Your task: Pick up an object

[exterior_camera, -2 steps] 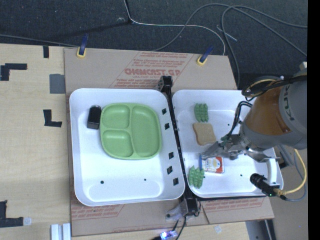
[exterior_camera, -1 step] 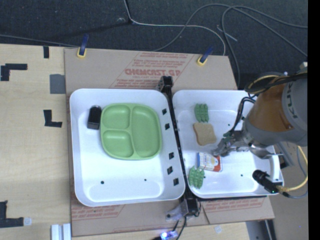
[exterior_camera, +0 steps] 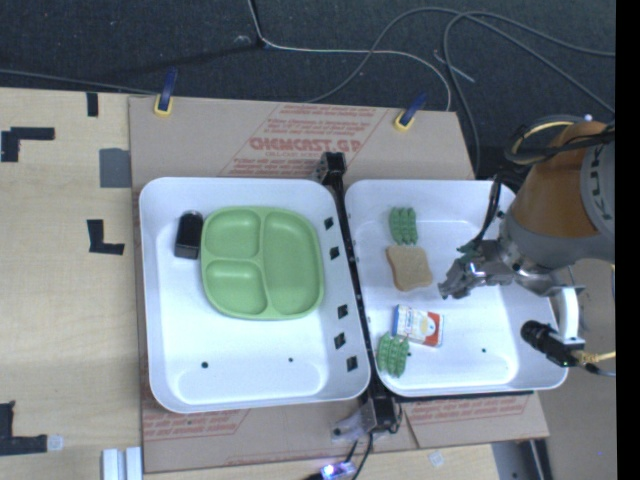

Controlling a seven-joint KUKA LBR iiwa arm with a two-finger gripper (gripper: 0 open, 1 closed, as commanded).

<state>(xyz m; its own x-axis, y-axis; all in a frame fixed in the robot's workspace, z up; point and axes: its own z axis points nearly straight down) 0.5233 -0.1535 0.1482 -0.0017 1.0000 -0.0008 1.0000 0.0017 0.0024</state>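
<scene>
End effector (exterior_camera: pixel 462 276) hung over the right bin (exterior_camera: pixel 500 368); its grip state was unreadable. Cardboard (exterior_camera: pixel 300 133) covered the wooden desk (exterior_camera: pixel 60 298), dark carpet (exterior_camera: pixel 120 18) beyond its far edge. Near the bin's centre lay a tan sponge (exterior_camera: pixel 408 267).

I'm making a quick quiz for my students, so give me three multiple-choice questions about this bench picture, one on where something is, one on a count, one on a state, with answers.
1. Where does the green divided plate lie?
A. left bin
B. right bin
C. on the cardboard

2. How many green ridged pieces lie in the right bin?
A. one
B. two
C. four

3. The gripper is
A. hanging over the left bin
B. beside the tan sponge
C. gripping the black block

Answers: 1 A, the plate fills the left bin. 2 B, one lies near the far wall, one near the front. 3 B, it sits just right of the tan sponge.
</scene>
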